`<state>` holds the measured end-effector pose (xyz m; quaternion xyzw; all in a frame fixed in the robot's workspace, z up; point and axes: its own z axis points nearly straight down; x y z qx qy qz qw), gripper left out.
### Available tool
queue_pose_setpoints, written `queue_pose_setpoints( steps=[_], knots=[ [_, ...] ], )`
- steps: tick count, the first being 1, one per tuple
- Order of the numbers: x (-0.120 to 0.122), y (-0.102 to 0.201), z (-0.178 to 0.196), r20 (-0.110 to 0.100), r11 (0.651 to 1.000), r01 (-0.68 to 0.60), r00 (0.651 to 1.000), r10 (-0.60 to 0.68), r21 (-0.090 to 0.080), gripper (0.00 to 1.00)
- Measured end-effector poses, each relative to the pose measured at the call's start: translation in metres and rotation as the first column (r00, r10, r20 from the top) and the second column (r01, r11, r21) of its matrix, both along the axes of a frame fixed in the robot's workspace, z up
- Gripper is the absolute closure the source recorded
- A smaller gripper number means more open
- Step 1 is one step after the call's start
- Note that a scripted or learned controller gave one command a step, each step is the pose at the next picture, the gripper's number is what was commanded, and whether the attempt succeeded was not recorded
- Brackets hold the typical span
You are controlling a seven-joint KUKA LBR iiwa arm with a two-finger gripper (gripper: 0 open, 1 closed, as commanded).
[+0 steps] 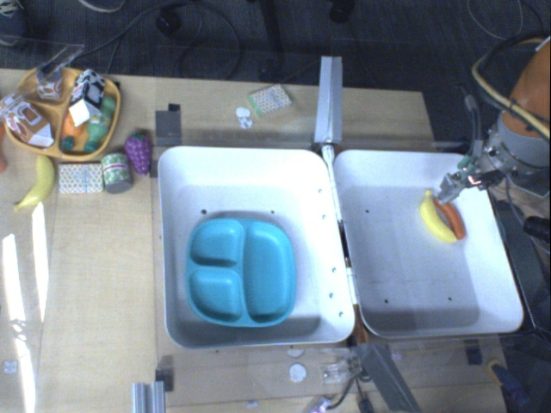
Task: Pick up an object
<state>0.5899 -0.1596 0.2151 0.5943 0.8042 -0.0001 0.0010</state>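
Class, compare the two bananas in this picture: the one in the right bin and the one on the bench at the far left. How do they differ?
The banana in the right bin lies inside a white bin, close under the gripper; the banana on the bench lies on bare wood beside a yellow bowl.
The bin banana has an orange-red item against it; the bench banana lies alone.
Both are yellow and curved.

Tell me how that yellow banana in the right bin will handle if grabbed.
The banana looks smooth and curved, so it may slip or pivot between fingers. Probably a light toy. An orange piece lies against it and would likely get nudged along.
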Motion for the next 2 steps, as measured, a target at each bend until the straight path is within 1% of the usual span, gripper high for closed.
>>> queue_pose_setpoints(
  steps=[1, 2],
  knots=[
    [0.0, 0.0, 0.0, 0.0, 1.0, 0.0, 1.0, 0.0, 0.0, 0.0],
    [-0.007, -0.015, -0.122, 0.001, 1.0, 0.027, 1.0, -0.027, 0.001, 0.0]
  ],
)
